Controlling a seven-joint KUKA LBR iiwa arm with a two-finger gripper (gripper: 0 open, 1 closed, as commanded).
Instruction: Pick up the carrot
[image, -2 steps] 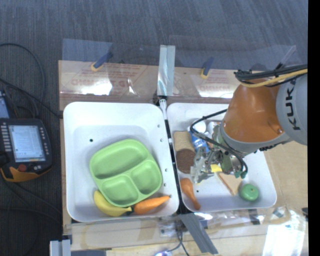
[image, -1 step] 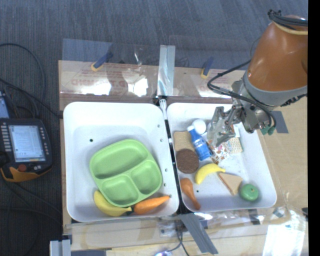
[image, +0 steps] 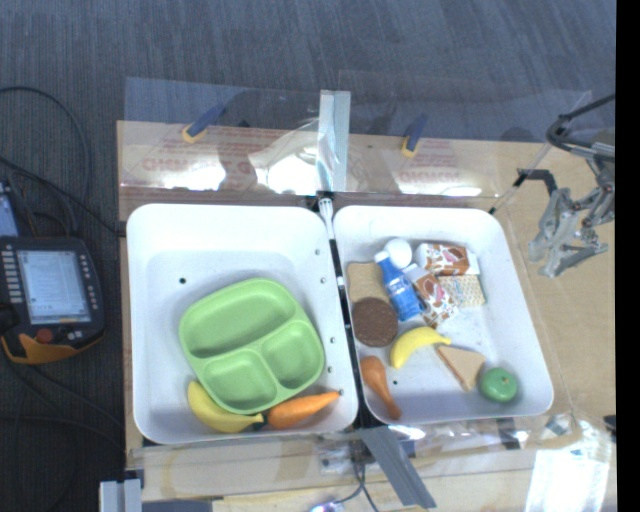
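Orange carrot (image: 302, 408) lies in left bin (image: 150, 250), front edge, touching green plate (image: 250, 345) and beside banana (image: 215, 412). My gripper (image: 568, 235) sits outside right bin (image: 500, 250), well apart; grip state can't tell.

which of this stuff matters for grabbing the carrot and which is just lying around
For the job: carrot, claw.

Lying about: green plate, two bananas, green apple, blue bottle, round cookie.
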